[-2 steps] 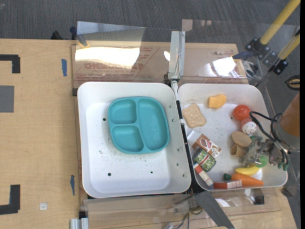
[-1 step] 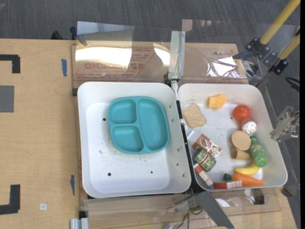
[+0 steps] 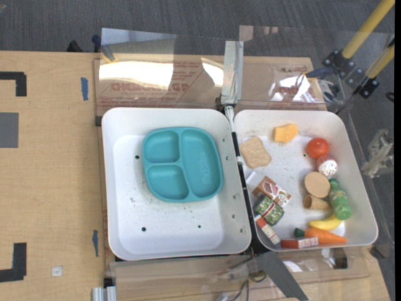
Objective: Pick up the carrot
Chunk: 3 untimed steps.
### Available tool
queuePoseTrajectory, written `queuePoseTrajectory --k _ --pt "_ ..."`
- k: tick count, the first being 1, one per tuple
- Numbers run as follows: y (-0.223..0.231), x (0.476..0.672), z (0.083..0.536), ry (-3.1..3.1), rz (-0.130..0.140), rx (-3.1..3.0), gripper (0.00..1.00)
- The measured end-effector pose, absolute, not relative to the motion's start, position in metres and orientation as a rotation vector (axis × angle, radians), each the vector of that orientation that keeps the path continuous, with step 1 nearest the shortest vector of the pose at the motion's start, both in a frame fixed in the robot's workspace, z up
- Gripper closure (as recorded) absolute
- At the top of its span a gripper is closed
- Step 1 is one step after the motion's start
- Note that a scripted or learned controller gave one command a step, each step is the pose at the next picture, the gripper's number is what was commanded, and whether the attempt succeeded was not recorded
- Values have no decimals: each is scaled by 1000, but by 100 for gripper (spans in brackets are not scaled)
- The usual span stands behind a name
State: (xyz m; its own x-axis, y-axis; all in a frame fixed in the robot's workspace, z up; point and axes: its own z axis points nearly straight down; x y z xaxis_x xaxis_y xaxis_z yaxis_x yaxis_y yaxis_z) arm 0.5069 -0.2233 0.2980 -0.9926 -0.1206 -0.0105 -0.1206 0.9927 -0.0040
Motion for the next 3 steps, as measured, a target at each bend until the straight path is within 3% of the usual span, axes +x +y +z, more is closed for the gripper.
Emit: queuePoseTrajectory --k 1,2,3 --pt "-222 502 232 3077 2 -624 100" --pt "-223 535 319 2935 -10 -1086 100" --pt "-222 498 245 2875 4 -1262 100"
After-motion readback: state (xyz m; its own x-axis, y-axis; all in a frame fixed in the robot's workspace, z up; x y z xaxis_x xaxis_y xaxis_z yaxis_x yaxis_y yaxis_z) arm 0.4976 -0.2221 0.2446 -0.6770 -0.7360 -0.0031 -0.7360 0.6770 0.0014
